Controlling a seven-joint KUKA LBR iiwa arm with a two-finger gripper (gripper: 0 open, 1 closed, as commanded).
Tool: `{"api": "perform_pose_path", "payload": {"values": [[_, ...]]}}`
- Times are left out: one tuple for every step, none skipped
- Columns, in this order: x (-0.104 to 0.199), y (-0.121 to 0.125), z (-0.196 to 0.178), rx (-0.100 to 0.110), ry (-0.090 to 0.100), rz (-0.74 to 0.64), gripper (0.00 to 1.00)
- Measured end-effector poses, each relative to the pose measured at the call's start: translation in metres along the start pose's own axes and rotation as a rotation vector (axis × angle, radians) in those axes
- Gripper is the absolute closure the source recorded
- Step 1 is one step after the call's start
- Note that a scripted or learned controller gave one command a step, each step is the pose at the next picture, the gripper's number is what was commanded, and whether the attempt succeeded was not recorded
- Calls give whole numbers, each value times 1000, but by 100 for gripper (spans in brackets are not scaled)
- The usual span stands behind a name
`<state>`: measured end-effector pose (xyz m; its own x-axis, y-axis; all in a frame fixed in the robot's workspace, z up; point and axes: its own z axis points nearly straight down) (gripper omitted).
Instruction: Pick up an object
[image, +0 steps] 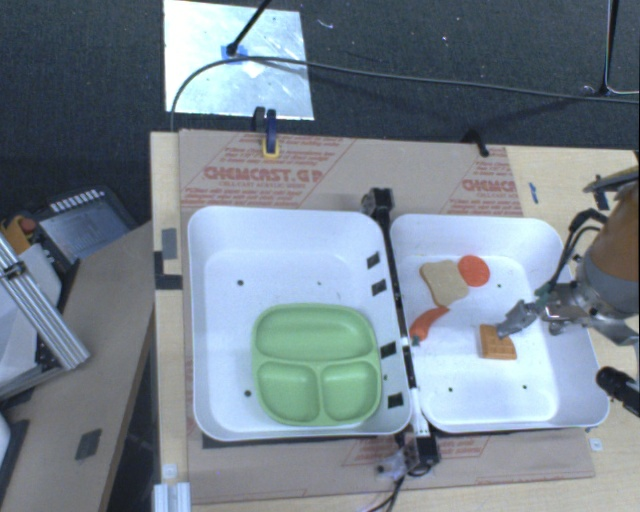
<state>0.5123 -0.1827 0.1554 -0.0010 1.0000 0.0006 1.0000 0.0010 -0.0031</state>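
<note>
Clearly the biggest thing around is the green divided plate (318, 363) in the left bin (215, 300), well clear of the work. In the right bin (540, 400) the arm's gripper (519, 320) hovers just above a small brown cracker (497, 344); whether its jaws are apart or closed I cannot tell. That cracker looks light, stiff and flat, best pinched across its edges. Nearby lie a tan slice (444, 282), an orange disc (473, 270) and a red piece (429, 322), none blocking.

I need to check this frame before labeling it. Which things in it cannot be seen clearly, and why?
- Gripper, camera view: small and blurred, so its finger state is unclear, and so is any contact with the cracker.
- Arm, camera view: cut off by the right edge.
- Orange-red piece, camera view: too small to identify.
</note>
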Motion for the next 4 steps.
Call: {"api": "perform_pose_path", "payload": {"values": [[-3,-2,42,-1,0,0,0],[-3,0,29,-6,-2,-1,100],[-1,-8,-26,-10,-3,-3,100],[0,-5,-69,-10,-3,-3,100]]}}
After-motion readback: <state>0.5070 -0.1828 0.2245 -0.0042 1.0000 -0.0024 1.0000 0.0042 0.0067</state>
